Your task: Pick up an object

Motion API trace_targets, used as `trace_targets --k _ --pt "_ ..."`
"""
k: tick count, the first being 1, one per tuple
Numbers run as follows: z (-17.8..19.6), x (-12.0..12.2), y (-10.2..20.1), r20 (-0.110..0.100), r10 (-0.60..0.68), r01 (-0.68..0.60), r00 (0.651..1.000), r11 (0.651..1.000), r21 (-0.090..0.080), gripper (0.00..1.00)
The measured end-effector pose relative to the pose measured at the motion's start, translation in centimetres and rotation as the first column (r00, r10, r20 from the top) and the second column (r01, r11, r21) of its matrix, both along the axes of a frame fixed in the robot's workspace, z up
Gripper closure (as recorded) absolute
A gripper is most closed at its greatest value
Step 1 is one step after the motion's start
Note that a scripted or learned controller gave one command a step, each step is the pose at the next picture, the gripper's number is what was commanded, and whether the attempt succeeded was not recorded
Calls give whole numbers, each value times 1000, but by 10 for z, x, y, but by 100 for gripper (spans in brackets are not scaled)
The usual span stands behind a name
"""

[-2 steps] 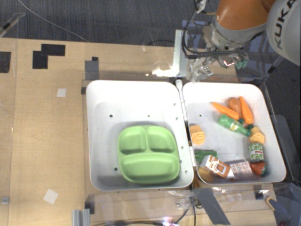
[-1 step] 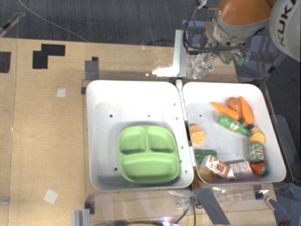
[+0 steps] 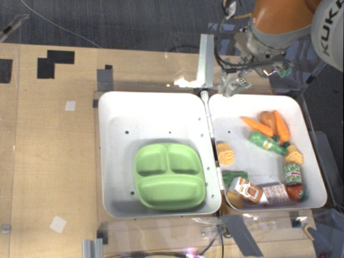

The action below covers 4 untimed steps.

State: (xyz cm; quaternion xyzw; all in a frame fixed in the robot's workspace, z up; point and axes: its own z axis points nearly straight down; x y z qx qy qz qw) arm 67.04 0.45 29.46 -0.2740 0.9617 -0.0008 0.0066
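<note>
The gripper hangs at the upper right of the frame, over the right bin's top-left rim; its fingers' spread cannot be told, blurred and small.

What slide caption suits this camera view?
Arm's pincer hovers above the right bin's far-left corner; toy food fills that bin, a green tray the left.

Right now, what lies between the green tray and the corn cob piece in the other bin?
In the camera view, only bare white bin floor and the two bins' adjoining rims separate the green tray from the corn cob piece.
</note>
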Motion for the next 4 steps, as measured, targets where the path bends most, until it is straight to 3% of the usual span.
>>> trace_targets --k 2,3,4 --pt "29 4 3 26 0 0 1000 1000 5 100" --pt "8 0 -13 -2 81 -81 997 997 -1 100" --pt "22 2 -11 12 81 -81 997 997 0 100"
